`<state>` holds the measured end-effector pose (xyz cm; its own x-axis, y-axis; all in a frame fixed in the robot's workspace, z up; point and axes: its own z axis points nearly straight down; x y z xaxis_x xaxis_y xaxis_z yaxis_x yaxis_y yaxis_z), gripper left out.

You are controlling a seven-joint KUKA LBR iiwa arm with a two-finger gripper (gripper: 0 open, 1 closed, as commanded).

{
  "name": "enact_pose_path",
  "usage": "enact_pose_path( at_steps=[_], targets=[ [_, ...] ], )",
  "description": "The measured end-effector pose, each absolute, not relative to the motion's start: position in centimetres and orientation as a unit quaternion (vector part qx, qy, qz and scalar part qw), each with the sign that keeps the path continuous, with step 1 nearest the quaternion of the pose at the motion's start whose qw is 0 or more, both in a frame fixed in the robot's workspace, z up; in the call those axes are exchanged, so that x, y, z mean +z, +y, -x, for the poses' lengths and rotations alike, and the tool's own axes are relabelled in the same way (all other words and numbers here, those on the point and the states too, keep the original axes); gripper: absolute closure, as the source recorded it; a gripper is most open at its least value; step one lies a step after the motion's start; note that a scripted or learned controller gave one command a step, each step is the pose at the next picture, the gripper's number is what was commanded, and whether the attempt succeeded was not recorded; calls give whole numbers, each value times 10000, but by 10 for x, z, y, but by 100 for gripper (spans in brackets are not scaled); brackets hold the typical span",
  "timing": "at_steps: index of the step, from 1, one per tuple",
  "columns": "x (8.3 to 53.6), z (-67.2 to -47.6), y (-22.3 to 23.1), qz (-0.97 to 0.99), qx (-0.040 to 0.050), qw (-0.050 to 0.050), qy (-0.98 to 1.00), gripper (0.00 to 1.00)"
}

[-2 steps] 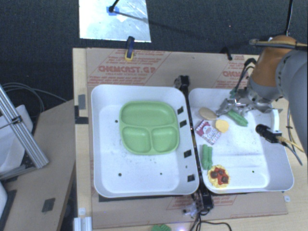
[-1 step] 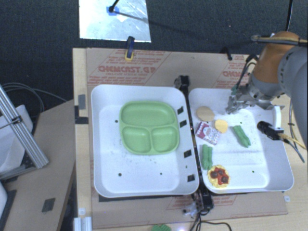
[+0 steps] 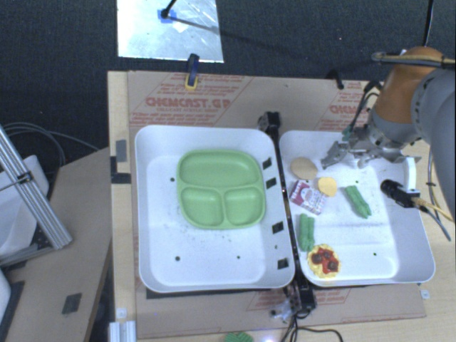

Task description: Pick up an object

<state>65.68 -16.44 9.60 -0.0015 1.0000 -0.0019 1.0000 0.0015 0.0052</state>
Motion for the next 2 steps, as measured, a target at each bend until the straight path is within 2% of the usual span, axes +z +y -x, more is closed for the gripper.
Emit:
enact_pose_path(
  at_steps=[1, 2],
  targets=[
    [84, -611, -206, -7082, -11, -1, 7060, 0],
    [96, -615, -203, -7066, 14, 28, 7076, 100]
  ],
)
